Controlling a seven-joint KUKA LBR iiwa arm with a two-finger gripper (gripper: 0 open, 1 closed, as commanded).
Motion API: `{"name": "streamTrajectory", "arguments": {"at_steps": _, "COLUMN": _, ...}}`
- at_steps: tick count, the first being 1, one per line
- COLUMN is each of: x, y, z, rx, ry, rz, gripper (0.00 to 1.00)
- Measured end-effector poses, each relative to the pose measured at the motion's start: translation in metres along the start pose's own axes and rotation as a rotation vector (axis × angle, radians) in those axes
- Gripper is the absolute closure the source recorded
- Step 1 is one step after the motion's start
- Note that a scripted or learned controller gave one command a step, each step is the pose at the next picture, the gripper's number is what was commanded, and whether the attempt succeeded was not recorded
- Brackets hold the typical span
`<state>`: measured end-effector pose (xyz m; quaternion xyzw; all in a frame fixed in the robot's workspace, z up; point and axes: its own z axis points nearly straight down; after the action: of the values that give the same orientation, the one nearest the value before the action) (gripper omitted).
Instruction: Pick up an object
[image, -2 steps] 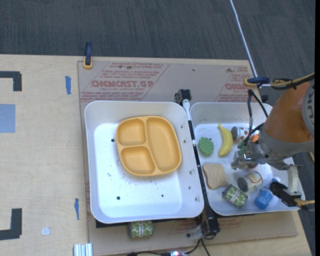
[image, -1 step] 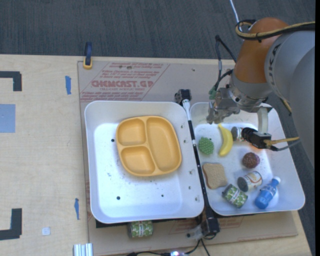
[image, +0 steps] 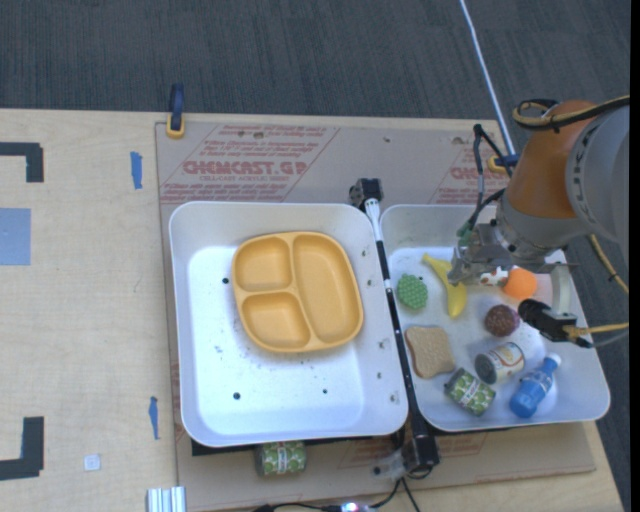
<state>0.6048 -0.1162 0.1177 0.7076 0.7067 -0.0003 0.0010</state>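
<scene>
Where the grey arm (image: 590, 180) with its orange band reaches in from the right, the gripper (image: 478, 268) hangs low over the upper part of the right bin (image: 590, 400), just above the curved yellow banana (image: 447, 286). Whether its fingers are spread or closed cannot be told, as the wrist hides them, and nothing can be seen held in them.

Just left of the gripper lies a round green ball (image: 411, 291) with a bumpy skin. Right of the gripper sits a smooth orange ball (image: 520, 282), and just below that a dark reddish-brown round fruit (image: 501, 320). Further below the gripper rests a flat brown slice of bread (image: 431, 350) with a rough crust. Beyond it lie a small tin can (image: 502, 359) on its side, a crumpled green packet (image: 470, 391) and a blue plastic bottle (image: 533, 388) with a white cap, all near the bin's lower edge.

Well to the left of the gripper, the left bin (image: 200, 300) holds a yellow plastic plate (image: 297, 291) with rounded corners and 3 compartments. Its white floor is flecked with dark specks. Below that bin, on the wooden board (image: 250, 160), lies a green can (image: 281, 459).
</scene>
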Motion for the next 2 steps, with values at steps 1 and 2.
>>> {"name": "streamTrajectory", "arguments": {"at_steps": 1, "x": -0.077, "y": -0.049, "z": 0.031, "rx": -0.001, "ry": -0.001, "rz": 0.000, "gripper": 1.00}}
{"name": "streamTrajectory", "arguments": {"at_steps": 2, "x": 0.006, "y": -0.013, "z": -0.049, "rx": -0.002, "ry": 0.003, "rz": -0.004, "gripper": 1.00}}
